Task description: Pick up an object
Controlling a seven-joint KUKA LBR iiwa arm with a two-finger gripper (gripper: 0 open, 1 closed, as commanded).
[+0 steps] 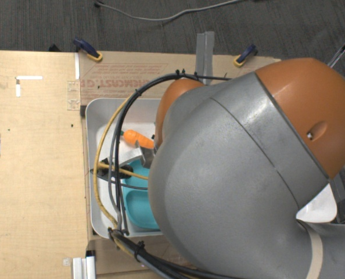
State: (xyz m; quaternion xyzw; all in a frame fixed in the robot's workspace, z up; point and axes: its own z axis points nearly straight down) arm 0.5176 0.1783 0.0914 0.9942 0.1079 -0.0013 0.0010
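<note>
Grey arm (236, 179) looms large from right, orange band (312, 109) uppermost, black and yellow cables (111, 156) looping along left side.

Pretty clearly a robotics lab or test cell, not anyone's home. Big grey industrial arm (242, 179) over a plywood bench (33, 156), spring clamps (88, 48) pinning cardboard at the far edge, a white bin (94, 156), cables (161, 13) trailing over dark carpet beyond.
</note>
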